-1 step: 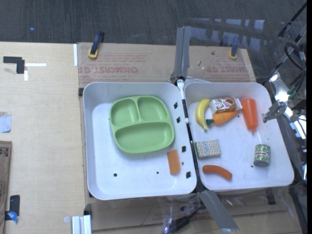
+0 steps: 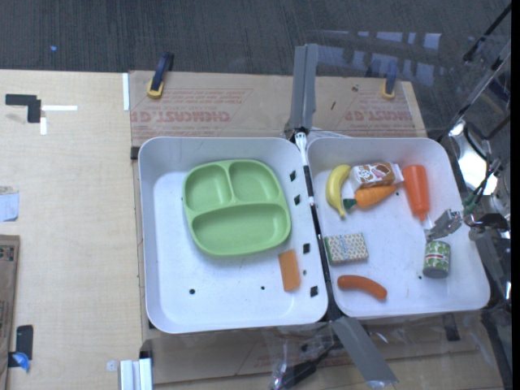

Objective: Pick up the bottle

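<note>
Cardboard (image 2: pixel 203 108) under the bins reads "CHEMCOST.COM", upside down.

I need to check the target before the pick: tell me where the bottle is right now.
The orange bottle lies in the right bin, near its far right corner, just right of the carrot and snack packet, with the gripper and small can nearer the camera.

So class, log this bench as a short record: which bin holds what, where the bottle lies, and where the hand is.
left bin: green plate, orange block
right bin: banana, carrot, packet, bottle, box, sausage, can
bottle: orange, lying near the right wall
hand: between bottle and can, holding nothing visible
</note>
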Motion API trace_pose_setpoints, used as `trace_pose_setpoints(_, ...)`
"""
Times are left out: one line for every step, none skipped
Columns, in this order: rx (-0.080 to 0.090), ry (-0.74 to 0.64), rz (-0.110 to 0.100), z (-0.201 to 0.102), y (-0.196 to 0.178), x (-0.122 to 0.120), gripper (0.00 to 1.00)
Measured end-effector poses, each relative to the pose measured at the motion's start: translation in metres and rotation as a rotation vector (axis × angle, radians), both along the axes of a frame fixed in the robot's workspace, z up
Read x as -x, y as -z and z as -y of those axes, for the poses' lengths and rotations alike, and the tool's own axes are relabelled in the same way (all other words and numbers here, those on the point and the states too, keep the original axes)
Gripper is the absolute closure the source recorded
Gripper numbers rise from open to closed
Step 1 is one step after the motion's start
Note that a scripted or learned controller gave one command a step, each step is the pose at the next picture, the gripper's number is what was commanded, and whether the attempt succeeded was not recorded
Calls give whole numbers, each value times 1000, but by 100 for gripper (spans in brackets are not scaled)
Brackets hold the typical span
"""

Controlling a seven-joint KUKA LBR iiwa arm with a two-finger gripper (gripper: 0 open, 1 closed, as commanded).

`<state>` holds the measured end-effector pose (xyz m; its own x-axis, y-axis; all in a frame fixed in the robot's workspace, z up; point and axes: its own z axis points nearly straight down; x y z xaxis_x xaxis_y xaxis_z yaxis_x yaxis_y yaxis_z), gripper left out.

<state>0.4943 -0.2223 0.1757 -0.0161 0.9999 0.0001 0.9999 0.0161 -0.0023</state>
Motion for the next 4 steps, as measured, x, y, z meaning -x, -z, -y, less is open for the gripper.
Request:
trace_pose_setpoints(0, 483, 0, -33, 85, 17, 0)
trace_pose_setpoints(-3, 475, 1, -21, 73, -69, 0)
trace_pose_setpoints(3, -4, 4, -23, 54, -125, 0)
trace_pose_setpoints(1, 124, 0, -85, 58, -69, 0)
